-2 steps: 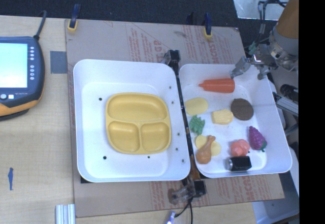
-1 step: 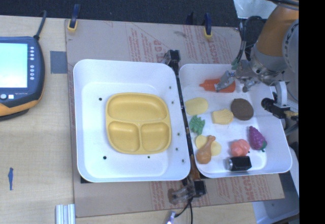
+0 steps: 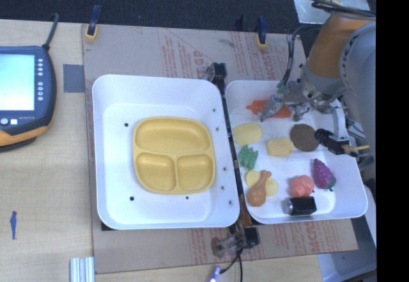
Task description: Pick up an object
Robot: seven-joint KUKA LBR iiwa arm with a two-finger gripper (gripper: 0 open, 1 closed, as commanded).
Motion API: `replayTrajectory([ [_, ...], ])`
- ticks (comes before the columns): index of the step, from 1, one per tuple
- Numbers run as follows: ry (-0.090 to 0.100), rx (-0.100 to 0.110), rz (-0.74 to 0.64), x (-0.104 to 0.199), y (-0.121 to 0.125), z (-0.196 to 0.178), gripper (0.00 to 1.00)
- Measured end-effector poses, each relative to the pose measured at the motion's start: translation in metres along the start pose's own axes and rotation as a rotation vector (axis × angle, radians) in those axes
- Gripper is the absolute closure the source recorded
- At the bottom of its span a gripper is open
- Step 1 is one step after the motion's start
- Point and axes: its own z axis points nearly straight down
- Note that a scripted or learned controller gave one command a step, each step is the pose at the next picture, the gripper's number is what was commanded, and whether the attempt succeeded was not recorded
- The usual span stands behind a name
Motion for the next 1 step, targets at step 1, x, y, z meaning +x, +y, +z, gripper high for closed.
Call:
replayTrajectory([
  [1, -0.001, -0.019, 0.004, -0.0611, 0.0028, -0.0308, 0.0],
])
